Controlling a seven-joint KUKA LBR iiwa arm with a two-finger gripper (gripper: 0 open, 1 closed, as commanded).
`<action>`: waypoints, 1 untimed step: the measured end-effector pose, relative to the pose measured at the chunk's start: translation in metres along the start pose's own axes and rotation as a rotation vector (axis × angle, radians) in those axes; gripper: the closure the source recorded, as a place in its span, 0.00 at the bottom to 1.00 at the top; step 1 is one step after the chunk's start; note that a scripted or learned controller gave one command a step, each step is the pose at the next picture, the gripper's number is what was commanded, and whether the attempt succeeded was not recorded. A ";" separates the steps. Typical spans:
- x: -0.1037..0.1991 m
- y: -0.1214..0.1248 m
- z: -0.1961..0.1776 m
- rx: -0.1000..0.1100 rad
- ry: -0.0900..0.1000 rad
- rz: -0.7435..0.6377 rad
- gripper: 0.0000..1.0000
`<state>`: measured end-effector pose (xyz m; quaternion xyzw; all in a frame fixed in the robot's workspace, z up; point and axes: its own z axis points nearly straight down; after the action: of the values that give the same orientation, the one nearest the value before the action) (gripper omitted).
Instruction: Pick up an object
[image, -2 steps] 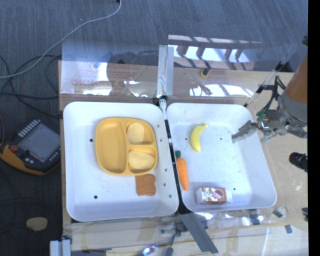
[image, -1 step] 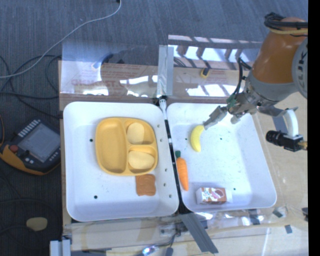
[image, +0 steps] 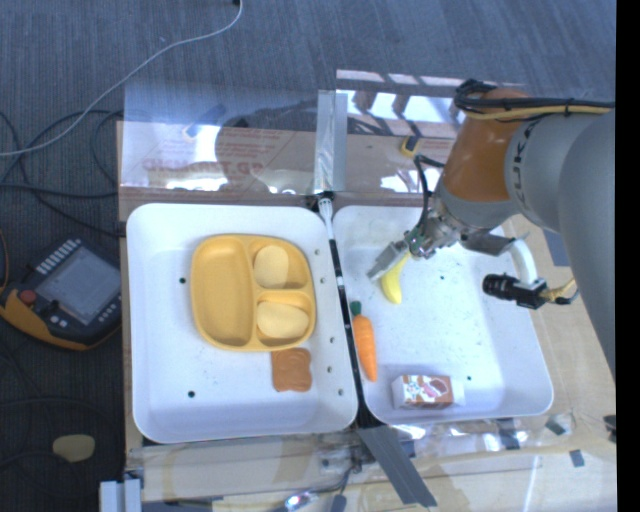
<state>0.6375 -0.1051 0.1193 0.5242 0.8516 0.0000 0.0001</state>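
Nearest the camera, a small red and white carton (image: 427, 390) is lying at about 6 o'clock in the right bin (image: 500, 390), close to its near wall. Just past it, at about 8 o'clock in that bin, a carrot (image: 365, 346) is lying against the divider between the 2 bins, green top pointing away from the camera.

In the left bin (image: 160, 390), a brown toast-like piece (image: 292, 370) is sitting at about 5 o'clock, touching the near edge of a yellow divided tray (image: 222, 292). That tray is taking up the middle of the bin, and its 2 right compartments are each holding 1 pale rounded item (image: 271, 265).

Farther in, a yellow banana (image: 392, 283) is lying at about 10 o'clock in the right bin, well apart from the carton and near the carrot's top. My gripper (image: 397, 258) is hanging right over the banana's far end, reaching in from 2 o'clock. I cannot tell from here how my fingers are standing, nor whether they are touching the banana.

At 3 o'clock of my gripper, a black cylindrical part (image: 512, 288) is sticking out over the right bin. Beyond both bins, at 12 o'clock, clear shiny panels (image: 240, 150) are standing along the far edge.
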 end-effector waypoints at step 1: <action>-0.008 -0.017 0.030 -0.009 -0.006 -0.017 0.00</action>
<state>0.6258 -0.1196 0.0897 0.5168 0.8561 0.0022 0.0048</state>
